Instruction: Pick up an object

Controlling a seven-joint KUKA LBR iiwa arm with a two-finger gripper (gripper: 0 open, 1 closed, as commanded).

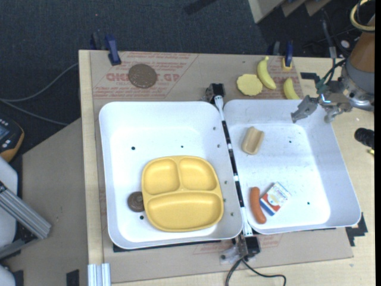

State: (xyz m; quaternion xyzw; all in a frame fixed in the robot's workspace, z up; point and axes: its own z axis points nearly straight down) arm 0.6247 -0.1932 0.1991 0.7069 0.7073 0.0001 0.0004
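Observation:
My gripper (315,111) hangs over the far right corner of the right bin (321,159), fingers spread open with nothing between them. Inside that bin lie a tan bread-like block (252,140) near the far left, and a red sausage (258,205) beside a small white, red and blue packet (274,198) at the near left. All three sit well to the left of and nearer than the gripper.
The left bin (119,136) holds a yellow divided plate (181,192) with a brown cookie (136,202) at its left. Behind the bins on the bench lie a brown disc (142,75), a yellow round piece (250,84) and two bananas (267,73), (290,88).

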